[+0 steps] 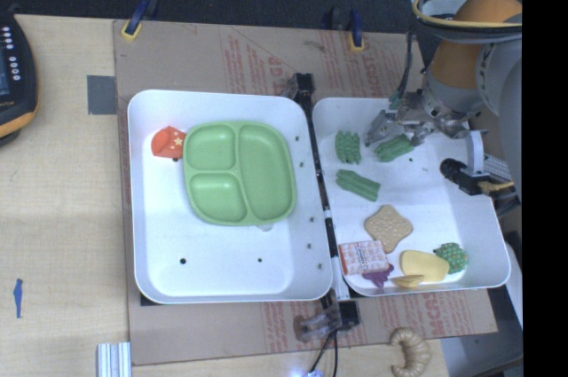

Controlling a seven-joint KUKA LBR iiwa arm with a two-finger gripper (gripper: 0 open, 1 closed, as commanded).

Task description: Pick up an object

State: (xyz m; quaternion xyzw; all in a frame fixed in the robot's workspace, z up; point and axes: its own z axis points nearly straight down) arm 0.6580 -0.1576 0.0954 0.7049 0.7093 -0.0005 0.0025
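On the table in front of you sit two shallow white bins side by side, a left bin [146,273] and a right bin [484,229]. Your arm [470,38] reaches in from the right, grey with an orange band, and its pincer [397,129] is down at the far end of the right bin. Just beneath the pincer lies a green pickle-shaped piece [394,148], its long axis slanting from lower left to upper right, the upper end pointing toward the arm. The pincer looks to be touching or just over this piece, but you cannot tell how far it is open or whether it has hold of anything.

Left of that piece is a second green piece [347,146], shorter, its long axis running roughly away from you. Nearer to you lies a third green piece [358,184], long axis slanting from upper left to lower right. Nearer still are a tan cracker [388,226], a small red and white packet [364,257], a yellow piece [423,265] and a green broccoli-like piece [452,256] just beside it.

The left bin holds a green divided plate [240,173] with three compartments, and a red piece [167,142] touching its far left edge
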